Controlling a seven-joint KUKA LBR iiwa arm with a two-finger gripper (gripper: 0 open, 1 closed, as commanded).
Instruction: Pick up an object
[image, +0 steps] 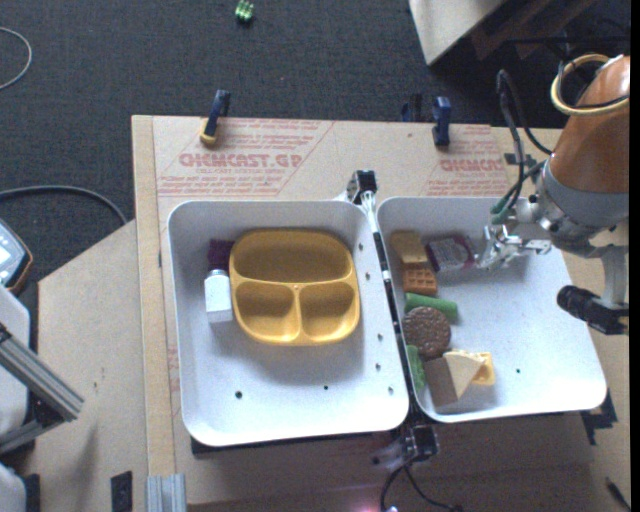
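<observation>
Dark carpet surrounds a plywood bench (300, 150) bearing two white bins. Left bin (200, 390) holds a yellow divided plate (293, 285) and a small white bottle (217, 296). Right bin (540, 370) holds toy foods crowded along its left side: a waffle (420, 278), a green bean (432, 303), a brown cookie (427, 328), a cheese wedge (462, 374). Gripper (497, 250) hangs beside a dark packet (448, 252), apparently the nearest candidate. Jaw state: cannot tell. Risk: tight clutter could deflect a descent, causing a miss or a grazed neighbour.
</observation>
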